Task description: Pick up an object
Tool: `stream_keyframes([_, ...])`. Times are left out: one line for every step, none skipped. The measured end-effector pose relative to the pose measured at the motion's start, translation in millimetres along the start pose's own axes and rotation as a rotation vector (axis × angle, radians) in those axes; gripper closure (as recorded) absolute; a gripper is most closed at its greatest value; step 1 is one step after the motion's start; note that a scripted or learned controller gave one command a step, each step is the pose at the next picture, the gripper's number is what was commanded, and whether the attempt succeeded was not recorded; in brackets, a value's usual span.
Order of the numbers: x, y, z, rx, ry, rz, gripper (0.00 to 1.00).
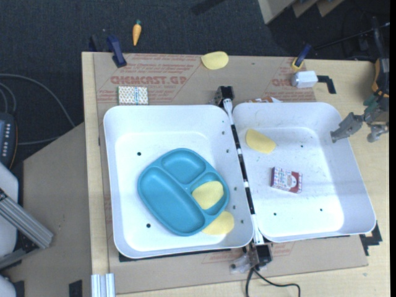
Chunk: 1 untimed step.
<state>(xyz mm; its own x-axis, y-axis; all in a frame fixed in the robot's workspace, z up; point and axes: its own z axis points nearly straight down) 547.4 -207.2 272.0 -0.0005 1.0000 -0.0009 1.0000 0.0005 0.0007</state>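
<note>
White plastic makes up the two shallow bins, which sit side by side on the tabletop (161,73), a light wooden board with red printed letters. The hand (362,127) is at the right edge of the camera view, just above the outer rim of the right bin (346,215). It looks grey and metallic, with two parts reaching out to the left and to the right, but I cannot tell if it is released or clenched, because it is small and partly cut by the edge. Nothing is visible between these parts, and it touches no object in the bins. Inside the right bin a yellow piece (260,142) lies near the upper left corner, and a small red and white packet (286,180) lies flat near the middle, well apart from the hand. In the left bin (124,135) there is a blue divided plate (167,193); one yellow chip-like piece (208,194) rests in its right compartment, and a second one (218,224) lies just beside the plate's lower right rim, touching it. On the tabletop behind the bins lie another yellow piece (215,60), a small patterned packet (133,94) and two blue clamps (116,52). A small orange carrot toy (137,33) lies on the dark floor beyond.
</note>
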Motion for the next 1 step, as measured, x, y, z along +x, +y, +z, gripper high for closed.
stream_keyframes([65.7, 2.6, 115.2, 0.002, 0.001, -0.001, 0.00])
